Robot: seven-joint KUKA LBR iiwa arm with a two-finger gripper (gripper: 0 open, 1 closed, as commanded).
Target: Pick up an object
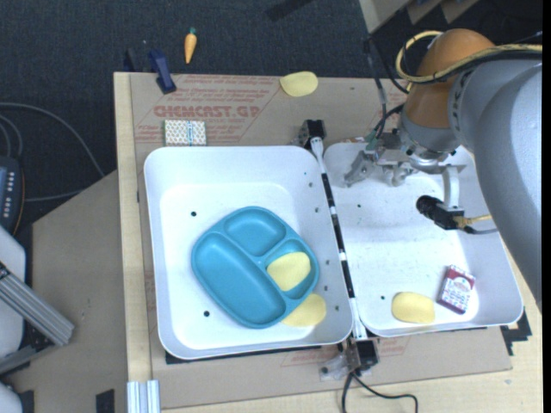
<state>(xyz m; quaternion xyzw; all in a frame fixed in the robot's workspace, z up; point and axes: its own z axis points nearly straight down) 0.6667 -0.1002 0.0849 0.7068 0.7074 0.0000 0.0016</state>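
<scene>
- Camera view shows two white bins side by side on the desk (215,101): the left bin (172,196) and the right bin (379,256).
- In the left bin lies one blue divided plate (241,269), with one yellow piece (290,270) in a compartment on its right side and one more yellow piece (306,311) touching its near right edge.
- In the right bin, near its front edge, are one yellow object (413,307) and, just beside it on the right, one small red packet (455,290).
- On the desk, far side, lie one yellow piece (299,83) and one patterned square (185,132).
- The arm (482,93) comes in from the right, its wrist over the far part of the right bin; the claw (379,169) is well apart from the objects, and I cannot tell its state.
</scene>
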